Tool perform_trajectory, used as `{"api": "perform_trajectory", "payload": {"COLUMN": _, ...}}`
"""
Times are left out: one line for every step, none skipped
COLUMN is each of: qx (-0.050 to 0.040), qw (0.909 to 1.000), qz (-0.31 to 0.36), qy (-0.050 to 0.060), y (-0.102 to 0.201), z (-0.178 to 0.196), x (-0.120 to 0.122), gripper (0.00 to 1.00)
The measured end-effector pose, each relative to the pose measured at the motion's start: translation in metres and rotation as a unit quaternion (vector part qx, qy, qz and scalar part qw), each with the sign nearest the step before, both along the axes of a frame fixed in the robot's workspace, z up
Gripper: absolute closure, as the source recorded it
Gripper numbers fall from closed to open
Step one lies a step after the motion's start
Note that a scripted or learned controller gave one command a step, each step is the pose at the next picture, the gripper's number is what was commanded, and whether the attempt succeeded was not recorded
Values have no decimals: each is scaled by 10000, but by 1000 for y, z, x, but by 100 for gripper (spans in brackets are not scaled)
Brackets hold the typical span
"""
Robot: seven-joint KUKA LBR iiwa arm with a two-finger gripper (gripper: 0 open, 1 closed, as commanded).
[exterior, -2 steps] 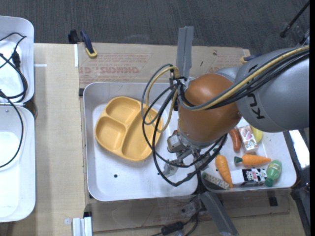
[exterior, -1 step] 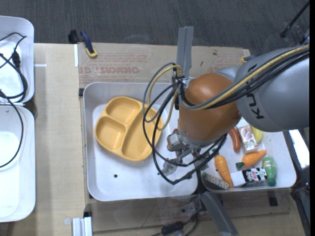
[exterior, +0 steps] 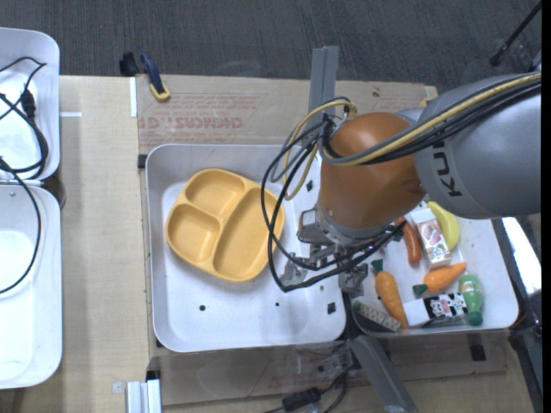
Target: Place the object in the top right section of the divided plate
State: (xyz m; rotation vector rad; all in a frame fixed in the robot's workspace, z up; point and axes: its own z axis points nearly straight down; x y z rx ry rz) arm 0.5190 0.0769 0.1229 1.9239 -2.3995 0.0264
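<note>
A yellow divided plate (exterior: 225, 224) lies in the left white bin (exterior: 250, 312), with nothing in its three sections. My gripper (exterior: 320, 267) hangs under the orange wrist band (exterior: 370, 175), low over the seam between the two bins, just right of the plate. Cables and the wrist body hide most of it, and I see no object in it. Toy food lies in the right bin (exterior: 504, 269): an orange carrot (exterior: 390, 297), a second carrot (exterior: 445, 276), a banana (exterior: 444, 222), a red sausage (exterior: 412, 243) and a small carton (exterior: 433, 237).
A black-and-white carton (exterior: 443, 306) and a green bottle (exterior: 473, 298) lie at the right bin's front. The arm's grey body (exterior: 486, 157) covers that bin's back. A blue clamp (exterior: 153, 76) sits on the cardboard behind the bins. White trays with cables (exterior: 21, 144) stand far left.
</note>
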Motion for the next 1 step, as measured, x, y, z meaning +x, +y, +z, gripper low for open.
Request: {"api": "perform_trajectory", "payload": {"qx": -45, "qw": 9983, "qz": -570, "qy": -132, "y": -2, "z": 1, "x": -1, "gripper": 0}}
